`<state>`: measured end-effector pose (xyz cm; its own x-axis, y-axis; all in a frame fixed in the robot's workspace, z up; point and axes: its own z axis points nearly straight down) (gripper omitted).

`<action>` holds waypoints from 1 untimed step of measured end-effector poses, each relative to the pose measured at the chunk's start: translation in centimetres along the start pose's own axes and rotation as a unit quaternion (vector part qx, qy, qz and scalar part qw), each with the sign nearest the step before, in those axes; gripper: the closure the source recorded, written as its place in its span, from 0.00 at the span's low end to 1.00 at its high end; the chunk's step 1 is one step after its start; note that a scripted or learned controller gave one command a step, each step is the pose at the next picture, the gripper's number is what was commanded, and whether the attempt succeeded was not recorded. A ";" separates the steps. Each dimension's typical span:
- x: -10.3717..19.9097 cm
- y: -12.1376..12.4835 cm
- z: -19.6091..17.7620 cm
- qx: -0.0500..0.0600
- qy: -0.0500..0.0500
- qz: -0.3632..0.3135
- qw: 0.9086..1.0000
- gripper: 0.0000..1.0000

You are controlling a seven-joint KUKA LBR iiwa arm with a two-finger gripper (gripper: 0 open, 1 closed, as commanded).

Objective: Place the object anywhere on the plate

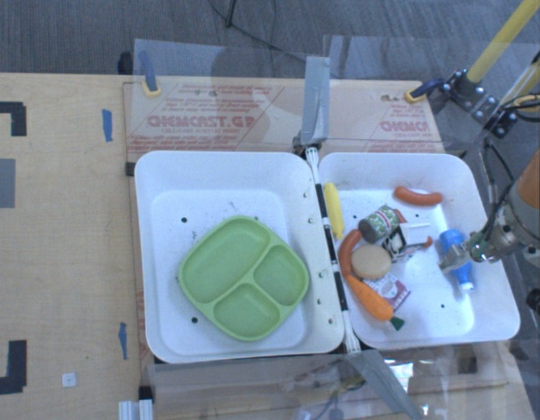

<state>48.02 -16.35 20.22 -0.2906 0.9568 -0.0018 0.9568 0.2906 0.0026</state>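
The green plate point(243, 278) lies in the left bin point(156, 182), toward its front, three compartments all bare, so nothing has been delivered yet. It sits flat and well clear of the bin walls, which leaves room to set something down from above.

The things to choose from are heaped in the right bin point(493, 318). A yellow corn cob point(334, 209) lies along the left wall, a sausage point(417, 196) near the back edge, and a carrot point(372, 299) slants toward the front edge with its green tip pointing at the front. Between them a small tin point(381, 223) rests tilted beside a round tan piece point(371, 262) that looks like a bun, with a curved red strip wrapped around the bun's left side. These middle items touch or overlap, which would make any one of them awkward to lift cleanly.

A blue bottle point(457, 256) lies apart from that heap, near the right wall. The gripper point(469, 254) is low over the bin right beside it, reaching in from the right edge, and seems to be at the bottle's side. Whether the tool is spread or closed cannot be told from this angle, nor whether the bottle sits between its tips. Judging by position, the bottle is the likely pick, being the one thing lying free of its neighbours
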 end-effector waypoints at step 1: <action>2.4 0.7 -0.4 0.001 0.001 0.001 1.000 1.00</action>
<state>47.99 -13.89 20.64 -0.2896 0.9571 0.0004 0.9571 0.2896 0.0005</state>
